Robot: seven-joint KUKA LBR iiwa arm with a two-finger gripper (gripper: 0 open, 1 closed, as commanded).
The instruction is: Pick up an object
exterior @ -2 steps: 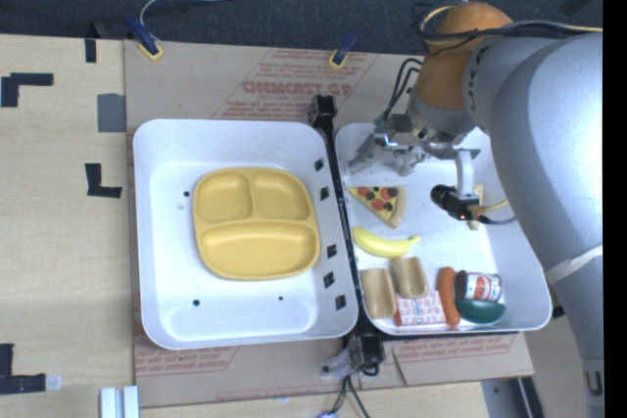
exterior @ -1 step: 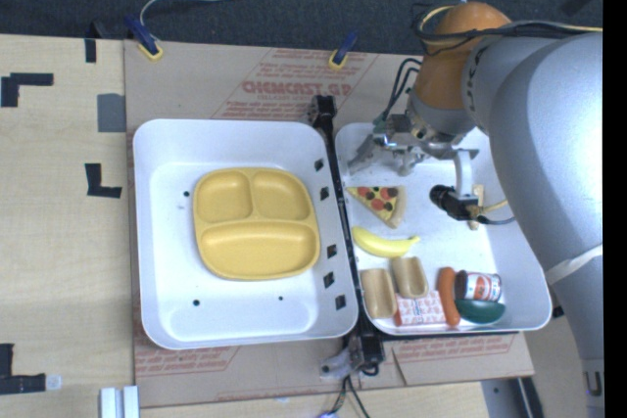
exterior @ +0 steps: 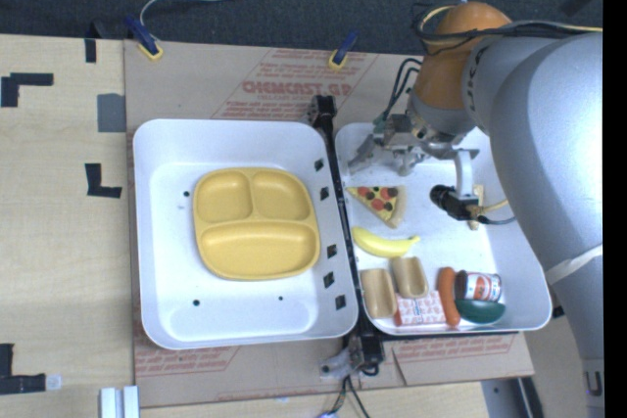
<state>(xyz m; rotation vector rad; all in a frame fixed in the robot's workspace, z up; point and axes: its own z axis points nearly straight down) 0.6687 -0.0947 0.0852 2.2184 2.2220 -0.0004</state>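
A yellow divided tray [exterior: 257, 222] lies in the left bin [exterior: 157, 240]; possibly cardboard [exterior: 265, 83] beneath.

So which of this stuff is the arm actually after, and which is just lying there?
Part of the job: the gripper; pizza slice, banana, hot dog buns, sausage and small can in the right bin.

Just lying about: yellow divided tray in the left bin, blue clamps, cable.
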